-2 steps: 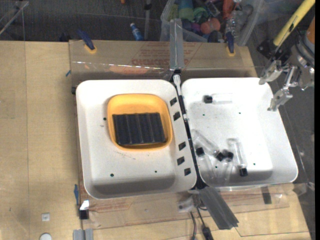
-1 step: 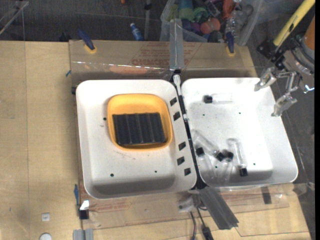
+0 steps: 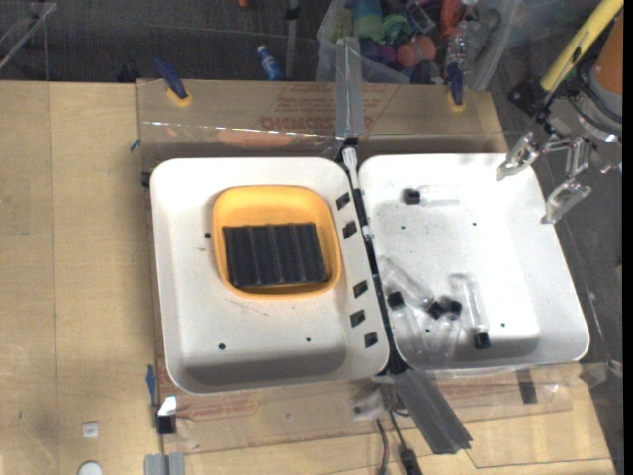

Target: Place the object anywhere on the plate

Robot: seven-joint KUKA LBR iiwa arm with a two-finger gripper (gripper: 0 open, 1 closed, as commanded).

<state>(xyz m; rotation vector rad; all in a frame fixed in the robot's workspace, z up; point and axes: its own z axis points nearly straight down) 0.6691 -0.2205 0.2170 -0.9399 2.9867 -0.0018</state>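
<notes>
An orange-yellow square plate (image 3: 229, 209) sits in the left bin (image 3: 183, 295). A dark ridged rectangular object (image 3: 275, 255) lies flat on the plate, inside its rim. My gripper (image 3: 537, 181) hangs over the far right edge of the right bin (image 3: 514, 265), well away from the plate. Its two metal fingers (image 3: 514, 158) stand spread apart with nothing between them.
Several clear plastic pieces with black caps (image 3: 440, 310) lie at the near side of the right bin, and a small one (image 3: 412, 197) lies near its far side. A divider with black clips (image 3: 356, 255) runs between the bins. A box of colourful toys (image 3: 415, 18) stands behind the bench.
</notes>
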